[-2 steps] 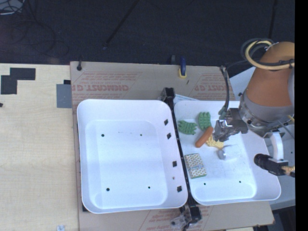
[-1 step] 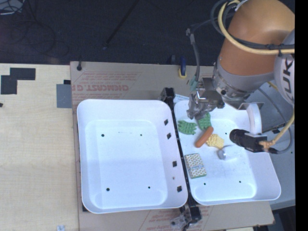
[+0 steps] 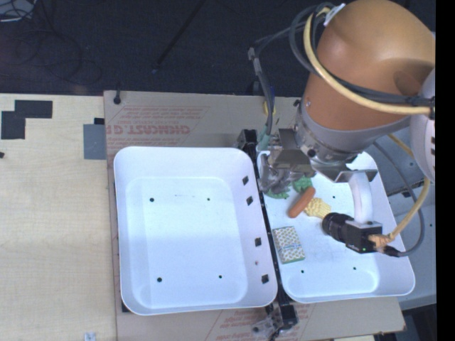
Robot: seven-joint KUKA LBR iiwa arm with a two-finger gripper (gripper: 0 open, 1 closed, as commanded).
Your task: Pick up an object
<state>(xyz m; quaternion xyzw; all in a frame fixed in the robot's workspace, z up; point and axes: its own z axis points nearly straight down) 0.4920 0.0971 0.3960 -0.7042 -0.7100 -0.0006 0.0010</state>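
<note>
My gripper (image 3: pixel 275 178) is down in the right bin (image 3: pixel 355 283), close to its left wall and near its back. A green object (image 3: pixel 303 185) lies just to its right, partly covered by the gripper. Beside that lies an orange carrot-shaped piece (image 3: pixel 299 203), with a pale yellow piece (image 3: pixel 317 208) touching its lower right. A small patterned block (image 3: pixel 288 244) rests nearer the front, beside the left wall. The view shows nothing between the fingers.
The left bin (image 3: pixel 142 163) sits beside the right one, their walls meeting at a row of black clips. A white curved object (image 3: pixel 361 195) lies at the right bin's right side. The arm's big orange-brown body overhangs the right bin's back.
</note>
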